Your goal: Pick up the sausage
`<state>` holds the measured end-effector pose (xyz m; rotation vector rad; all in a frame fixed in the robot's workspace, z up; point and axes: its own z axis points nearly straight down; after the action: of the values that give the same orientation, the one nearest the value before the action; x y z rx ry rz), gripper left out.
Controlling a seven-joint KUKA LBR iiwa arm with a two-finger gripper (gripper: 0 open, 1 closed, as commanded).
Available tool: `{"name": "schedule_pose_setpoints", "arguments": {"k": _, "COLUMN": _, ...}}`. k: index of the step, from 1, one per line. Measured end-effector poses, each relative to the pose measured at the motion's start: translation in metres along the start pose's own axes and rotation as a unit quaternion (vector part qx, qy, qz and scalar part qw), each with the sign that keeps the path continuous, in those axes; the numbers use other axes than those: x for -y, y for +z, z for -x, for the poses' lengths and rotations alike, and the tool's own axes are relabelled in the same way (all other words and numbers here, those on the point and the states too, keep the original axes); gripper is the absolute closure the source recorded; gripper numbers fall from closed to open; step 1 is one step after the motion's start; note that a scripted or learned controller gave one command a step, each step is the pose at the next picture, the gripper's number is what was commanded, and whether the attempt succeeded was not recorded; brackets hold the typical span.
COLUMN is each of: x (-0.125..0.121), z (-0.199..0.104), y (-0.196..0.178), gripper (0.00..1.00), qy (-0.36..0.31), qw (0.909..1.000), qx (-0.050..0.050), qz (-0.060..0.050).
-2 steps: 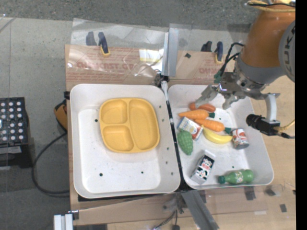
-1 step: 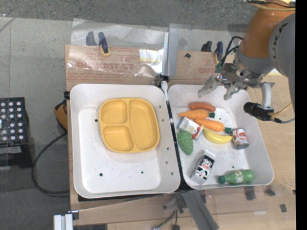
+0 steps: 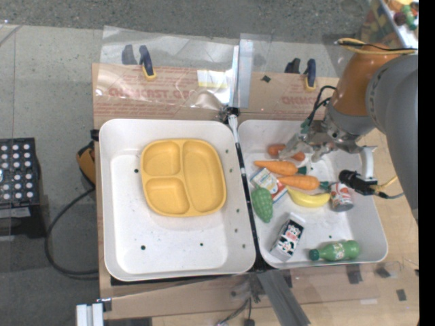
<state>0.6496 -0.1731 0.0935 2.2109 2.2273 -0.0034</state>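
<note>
I see gripper (image 3: 304, 146) hovering low at far side of right bin (image 3: 372, 233), jaws spread, nothing between them. Sausage (image 3: 276, 149) just left of fingertips, beside carrot (image 3: 275, 167). Approach step, I judge; next: shift left, descend, close.

**Little legible print on the bench**

Behind the left white bin (image 3: 112, 182), the cardboard sheet (image 3: 163, 90) under clear plastic carries faded red lettering, too washed out by glare to spell with confidence. A second fragment of the same red print stands on the cardboard (image 3: 289, 100) behind the right white bin (image 3: 377, 236), also unreadable. Inside that right bin, the small carton (image 3: 287, 237), the can (image 3: 341, 197) and the packet (image 3: 266, 180) bear printed labels, all too small to make out.
</note>
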Motion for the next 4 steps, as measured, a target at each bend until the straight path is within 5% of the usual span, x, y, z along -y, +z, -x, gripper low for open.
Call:
{"name": "schedule_pose_setpoints", "arguments": {"k": 1, "x": 0.000, "z": 0.001, "y": -0.009, "gripper": 1.00, "qy": 0.001, "qw": 1.0000, "qx": -0.001, "qz": 0.000}}
{"name": "schedule_pose_setpoints", "arguments": {"k": 2, "x": 0.000, "z": 0.001, "y": -0.009, "gripper": 0.00, "qy": 0.001, "qw": 1.0000, "qx": -0.001, "qz": 0.000}}
{"name": "schedule_pose_setpoints", "arguments": {"k": 3, "x": -0.017, "z": -0.056, "y": 0.004, "gripper": 0.00, "qy": 0.007, "qw": 0.9999, "qx": -0.002, "qz": -0.008}}
{"name": "schedule_pose_setpoints", "arguments": {"k": 4, "x": -0.017, "z": -0.055, "y": -0.007, "gripper": 1.00, "qy": 0.007, "qw": 0.9999, "qx": -0.001, "qz": -0.008}}
